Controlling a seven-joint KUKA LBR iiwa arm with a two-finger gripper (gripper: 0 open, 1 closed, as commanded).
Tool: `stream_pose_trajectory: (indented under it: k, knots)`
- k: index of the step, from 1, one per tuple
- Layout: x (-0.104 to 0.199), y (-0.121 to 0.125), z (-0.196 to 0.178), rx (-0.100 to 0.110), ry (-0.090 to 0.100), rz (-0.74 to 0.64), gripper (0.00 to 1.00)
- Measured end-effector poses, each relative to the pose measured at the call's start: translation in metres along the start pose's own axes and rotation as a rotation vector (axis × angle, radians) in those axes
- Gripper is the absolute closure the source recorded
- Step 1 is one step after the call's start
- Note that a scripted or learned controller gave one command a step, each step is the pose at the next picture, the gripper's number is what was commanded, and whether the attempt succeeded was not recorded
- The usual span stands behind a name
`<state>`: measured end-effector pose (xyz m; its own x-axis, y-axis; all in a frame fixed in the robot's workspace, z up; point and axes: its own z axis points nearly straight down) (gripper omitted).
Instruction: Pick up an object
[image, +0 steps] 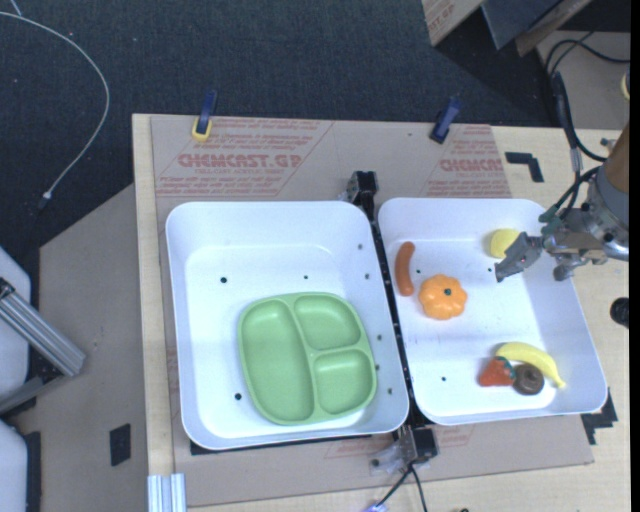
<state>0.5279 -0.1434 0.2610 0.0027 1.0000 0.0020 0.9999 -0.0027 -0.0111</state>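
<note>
The right bin (570, 330) holds several toy foods. An orange sausage (404, 268) lies by its left wall, with a small orange pumpkin (443, 297) just right of it. A yellow lemon-like piece (503, 241) sits near the back. At the front right a banana (531, 358), a red piece (493, 374) and a brown ring-shaped piece (527, 379) lie bunched together. My gripper (538, 262) hangs over the back right of this bin, just right of the yellow piece. Its fingers are spread open with nothing between them.
The left bin (200, 250) holds a green divided plate (305, 357) toward its front. A black clamp (362, 186) sits where the bins meet at the back. Cables (575, 130) trail along the arm at the upper right.
</note>
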Motion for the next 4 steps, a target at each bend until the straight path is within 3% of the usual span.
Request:
stream_pose_trajectory:
  k: [1,2,4]
  knots:
    - [0.0,0.002,-0.005,-0.011,-0.002,-0.003,0.0]
    - [-0.004,-0.003,0.057,-0.003,0.0,-0.001,0.0]
    - [-0.014,-0.004,0.171,-0.01,-0.001,-0.002,0.0]
